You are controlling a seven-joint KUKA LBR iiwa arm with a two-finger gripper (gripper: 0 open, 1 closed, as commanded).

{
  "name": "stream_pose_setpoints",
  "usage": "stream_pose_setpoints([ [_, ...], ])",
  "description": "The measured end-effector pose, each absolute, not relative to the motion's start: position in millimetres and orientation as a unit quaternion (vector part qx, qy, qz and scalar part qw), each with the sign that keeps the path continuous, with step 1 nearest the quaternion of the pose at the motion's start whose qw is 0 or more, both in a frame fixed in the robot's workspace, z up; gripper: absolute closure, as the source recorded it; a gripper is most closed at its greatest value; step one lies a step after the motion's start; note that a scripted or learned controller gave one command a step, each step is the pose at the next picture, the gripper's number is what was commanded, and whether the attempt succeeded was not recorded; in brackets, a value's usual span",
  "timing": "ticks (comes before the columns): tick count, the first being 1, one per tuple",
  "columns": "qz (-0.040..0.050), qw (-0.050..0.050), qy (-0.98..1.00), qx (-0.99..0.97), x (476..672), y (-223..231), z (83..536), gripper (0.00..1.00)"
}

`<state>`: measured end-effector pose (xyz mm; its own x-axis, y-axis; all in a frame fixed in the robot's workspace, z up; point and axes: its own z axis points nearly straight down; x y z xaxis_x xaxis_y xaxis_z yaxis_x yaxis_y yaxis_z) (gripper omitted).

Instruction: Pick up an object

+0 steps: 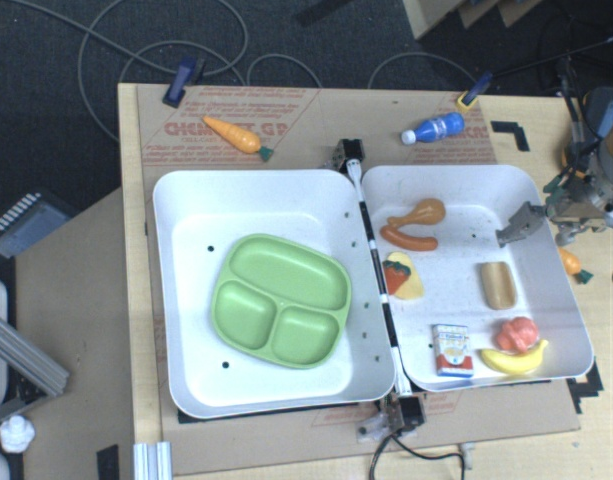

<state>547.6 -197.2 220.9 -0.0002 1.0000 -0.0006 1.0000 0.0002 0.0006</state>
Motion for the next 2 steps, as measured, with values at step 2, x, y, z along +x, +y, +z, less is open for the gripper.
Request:
stream_pose_setpoints([
  [2, -0.0004, -0.001, 0.707, 0.707, 541.8, -197, 84, 0.00],
])
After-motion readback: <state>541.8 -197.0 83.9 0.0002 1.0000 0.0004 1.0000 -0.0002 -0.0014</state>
